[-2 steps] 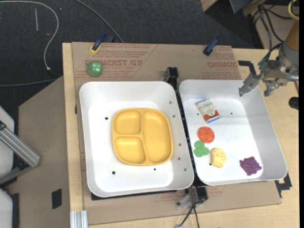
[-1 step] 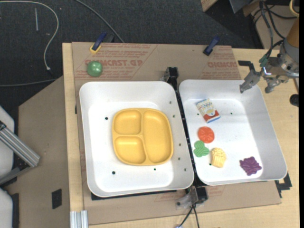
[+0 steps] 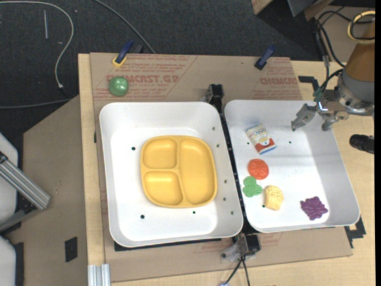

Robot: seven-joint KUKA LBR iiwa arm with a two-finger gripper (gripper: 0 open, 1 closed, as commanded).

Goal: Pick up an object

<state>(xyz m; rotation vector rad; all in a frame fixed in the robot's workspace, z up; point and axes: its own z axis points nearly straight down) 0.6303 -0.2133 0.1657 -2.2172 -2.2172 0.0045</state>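
Note:
The right bin (image 3: 333, 159) holds several small toys: a small white, blue and red carton (image 3: 260, 139), an orange-red round piece (image 3: 258, 168), a green piece (image 3: 252, 187), a pale yellow corn-like piece (image 3: 273, 196) and a purple grape cluster (image 3: 313, 207). My gripper (image 3: 315, 117) hangs over the bin's far right corner, open, with nothing between its fingers. It is well to the right of the carton and apart from every toy.
The left bin (image 3: 119, 159) bears a yellow divided plate (image 3: 178, 171). A green ball (image 3: 118, 86) lies on the cardboard behind the left bin. Blue clamps (image 3: 123, 53) pin the cardboard's far edge. Cables run at the top right.

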